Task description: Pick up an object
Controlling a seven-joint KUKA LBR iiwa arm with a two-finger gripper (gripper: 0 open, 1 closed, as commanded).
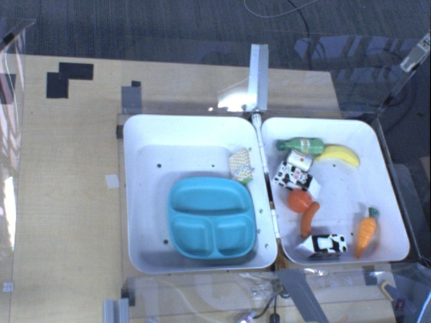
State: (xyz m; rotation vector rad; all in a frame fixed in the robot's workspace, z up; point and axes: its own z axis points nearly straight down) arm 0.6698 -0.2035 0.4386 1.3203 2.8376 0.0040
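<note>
The right bin (377,147) holds several small objects. A green bottle (302,145) lies at its back, with a yellow banana (340,155) just to the right. A black-and-white patterned box (294,173) sits below the bottle. A red tomato-like ball (299,200) touches an orange-red sausage shape (309,219). A carrot (366,232) lies near the right wall. A small black-and-white toy (329,245) rests at the front edge.
The left bin (145,153) holds a blue divided plate (211,217) and a small patterned pouch (241,165) against the dividing wall. A metal post (258,79) stands behind the bins. Clear plastic screens flank the bench on both sides.
</note>
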